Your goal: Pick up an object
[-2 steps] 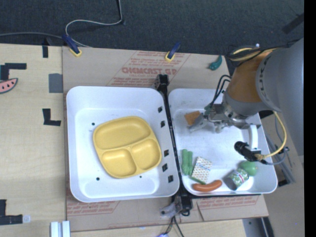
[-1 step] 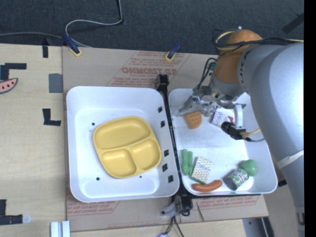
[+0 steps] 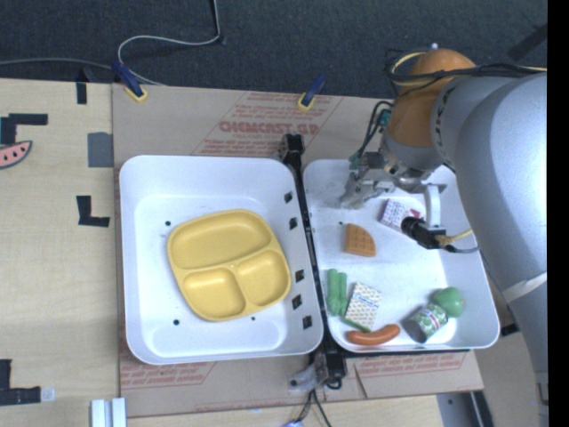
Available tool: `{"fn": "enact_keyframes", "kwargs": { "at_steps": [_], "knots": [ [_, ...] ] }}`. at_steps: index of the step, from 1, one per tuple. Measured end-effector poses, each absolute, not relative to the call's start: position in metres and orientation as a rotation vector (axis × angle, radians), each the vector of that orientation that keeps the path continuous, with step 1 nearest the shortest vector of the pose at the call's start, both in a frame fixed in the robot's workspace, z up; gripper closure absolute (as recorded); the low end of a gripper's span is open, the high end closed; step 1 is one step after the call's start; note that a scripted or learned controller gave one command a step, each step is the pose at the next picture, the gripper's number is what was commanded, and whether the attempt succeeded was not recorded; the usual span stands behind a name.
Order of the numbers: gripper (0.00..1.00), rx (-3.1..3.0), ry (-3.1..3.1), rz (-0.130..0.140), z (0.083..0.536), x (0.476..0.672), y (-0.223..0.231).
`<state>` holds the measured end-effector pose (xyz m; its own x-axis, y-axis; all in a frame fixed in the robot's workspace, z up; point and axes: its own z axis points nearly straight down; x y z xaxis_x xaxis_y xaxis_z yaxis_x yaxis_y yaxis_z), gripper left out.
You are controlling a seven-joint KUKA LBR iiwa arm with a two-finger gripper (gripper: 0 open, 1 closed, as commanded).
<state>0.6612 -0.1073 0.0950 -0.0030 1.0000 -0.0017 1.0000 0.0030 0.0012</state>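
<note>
Objects for picking lie in the right bin (image 3: 331, 178), none yet lifted; the whole pick appears still to be done. Taking that bin as landmark and reading near to far: along its near wall lie one sausage (image 3: 373, 334) and one can (image 3: 428, 322), with one green ball (image 3: 449, 302) just beyond the can. Next come one green pod (image 3: 337, 292) and one patterned packet (image 3: 363, 305) beside it. At the bin's middle sits one waffle (image 3: 359, 240). Farther on lies one small carton (image 3: 398, 213). At the bin's far part hangs the end effector (image 3: 360, 188), low over bare floor; nothing is seen between its fingers, and whether they are spread or closed cannot be told. Left of the landmark, touching it, is a second bin (image 3: 142, 238) holding one yellow tray (image 3: 228, 262). Both bins rest on the surface (image 3: 53, 265).
</note>
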Motion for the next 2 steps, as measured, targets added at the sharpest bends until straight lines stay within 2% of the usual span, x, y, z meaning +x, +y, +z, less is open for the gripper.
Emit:
{"fn": "enact_keyframes", "kwargs": {
  "at_steps": [1,2],
  "knots": [
    [0.0,2.217,2.223,-0.002,0.094,0.661,-0.107],
    [0.0,2.22,2.221,0.0,0.086,0.578,-0.101]
  ]
}}
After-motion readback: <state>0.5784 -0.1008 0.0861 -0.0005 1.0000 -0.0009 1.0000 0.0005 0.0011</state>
